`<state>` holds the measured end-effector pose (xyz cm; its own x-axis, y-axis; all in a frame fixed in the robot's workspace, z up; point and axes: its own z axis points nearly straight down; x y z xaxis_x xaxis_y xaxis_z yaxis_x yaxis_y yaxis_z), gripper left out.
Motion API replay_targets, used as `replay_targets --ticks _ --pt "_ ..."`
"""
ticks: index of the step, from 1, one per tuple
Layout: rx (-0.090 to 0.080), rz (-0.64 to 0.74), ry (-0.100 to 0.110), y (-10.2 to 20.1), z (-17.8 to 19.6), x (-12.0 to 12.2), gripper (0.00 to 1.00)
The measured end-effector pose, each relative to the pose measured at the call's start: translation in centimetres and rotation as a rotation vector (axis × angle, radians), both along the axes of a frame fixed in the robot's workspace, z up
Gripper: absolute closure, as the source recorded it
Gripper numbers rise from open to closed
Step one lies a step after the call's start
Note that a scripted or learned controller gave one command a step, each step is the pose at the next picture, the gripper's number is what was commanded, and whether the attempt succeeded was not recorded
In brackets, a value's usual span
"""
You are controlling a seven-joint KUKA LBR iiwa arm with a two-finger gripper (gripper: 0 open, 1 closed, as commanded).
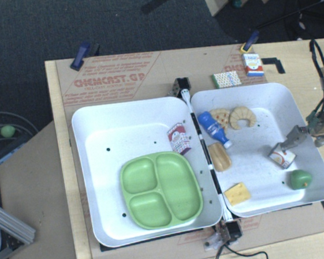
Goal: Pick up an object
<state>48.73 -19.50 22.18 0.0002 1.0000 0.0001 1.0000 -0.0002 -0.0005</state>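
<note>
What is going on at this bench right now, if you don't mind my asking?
The arm reaches in from the right, its gripper down in the right bin at a small white and red carton. Whether it has hold of the carton cannot be told. A green apple, a blue bottle and a yellow cheese wedge lie untouched in that bin. The left bin holds a green divided plate.

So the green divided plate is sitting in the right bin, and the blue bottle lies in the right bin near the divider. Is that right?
Not quite. The camera view shows the green divided plate in the left bin, not the right one. The rest holds: the blue bottle lies in the right bin near the divider.
</note>
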Motion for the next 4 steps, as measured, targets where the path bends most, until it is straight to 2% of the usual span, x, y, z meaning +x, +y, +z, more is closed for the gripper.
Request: replay_targets --ticks 1,2,3,4 --pt "0.002 0.002 0.003 7.5 -8.9 3.2 0.0" --pt "0.001 0.001 0.0 1.4 -11.9 5.6 0.0" --pt "0.0 -0.001 0.0 0.5 -13.7 -0.9 0.0" --pt "-0.001 0.001 -0.003 -1.2 -6.6 6.0 0.0"
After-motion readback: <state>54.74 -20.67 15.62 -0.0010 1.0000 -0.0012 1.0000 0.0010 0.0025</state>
